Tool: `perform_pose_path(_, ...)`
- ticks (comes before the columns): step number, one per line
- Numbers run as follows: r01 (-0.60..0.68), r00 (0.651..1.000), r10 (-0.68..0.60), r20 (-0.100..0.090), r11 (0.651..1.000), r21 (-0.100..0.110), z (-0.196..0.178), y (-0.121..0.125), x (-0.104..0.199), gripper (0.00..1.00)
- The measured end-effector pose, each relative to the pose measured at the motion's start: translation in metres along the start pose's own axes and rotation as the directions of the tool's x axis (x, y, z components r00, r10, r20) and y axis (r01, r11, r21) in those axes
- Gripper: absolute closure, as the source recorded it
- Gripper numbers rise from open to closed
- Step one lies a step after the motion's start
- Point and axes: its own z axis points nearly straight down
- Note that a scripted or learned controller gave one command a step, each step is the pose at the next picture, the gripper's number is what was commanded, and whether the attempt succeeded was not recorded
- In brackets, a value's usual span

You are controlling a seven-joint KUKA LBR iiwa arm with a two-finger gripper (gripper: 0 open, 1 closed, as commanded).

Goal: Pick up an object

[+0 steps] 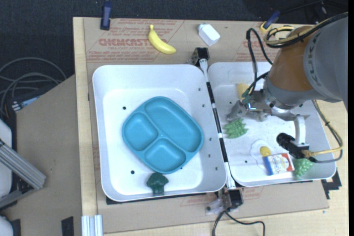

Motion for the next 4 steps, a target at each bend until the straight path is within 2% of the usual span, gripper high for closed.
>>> perform_pose_path(1,0.0,1.0,0.0,0.0,1.0,0.0,0.0,-0.011,0.007,0.0)
perform_pose_path(2,-0.001,1.0,0.001,0.001,1.0,0.0,0.001,-0.09,-0.035,0.0)
perform_pose_path(3,0.0,1.0,0.0,0.003,1.0,-0.007,-0.011,-0.088,-0.034,1.0)
perform_pose_path(4,0.002,1.0,-0.002,0.002,1.0,-0.005,-0.096,-0.074,-0.019,1.0)
